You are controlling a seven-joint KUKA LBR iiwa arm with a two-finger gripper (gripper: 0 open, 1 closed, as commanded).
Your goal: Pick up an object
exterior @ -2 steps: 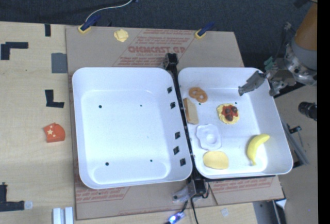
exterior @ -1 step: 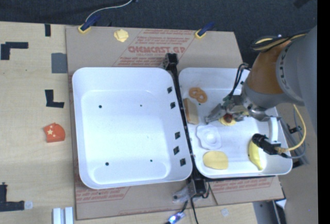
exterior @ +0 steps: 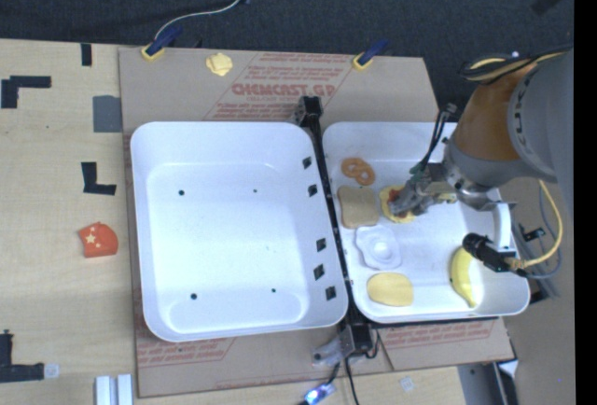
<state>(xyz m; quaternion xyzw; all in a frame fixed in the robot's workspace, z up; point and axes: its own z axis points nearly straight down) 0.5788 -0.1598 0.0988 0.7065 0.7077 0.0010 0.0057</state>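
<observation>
R bin [exterior: 485,308] holds pretzel [exterior: 357,171] at 11 o'clock, tan slab [exterior: 356,206], white piece [exterior: 379,249], yellow lump [exterior: 390,289] at 6, banana [exterior: 463,277] at 4. Gripper [exterior: 407,199] sits over small yellow item [exterior: 392,208] mid-bin; can't tell grip, mostly hidden. L bin [exterior: 149,151] alongside.

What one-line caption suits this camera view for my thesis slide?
Grey KUKA arm's gripper low in the right white bin among toy foods, beside a tan bread slice; yellow banana nearby.
</observation>
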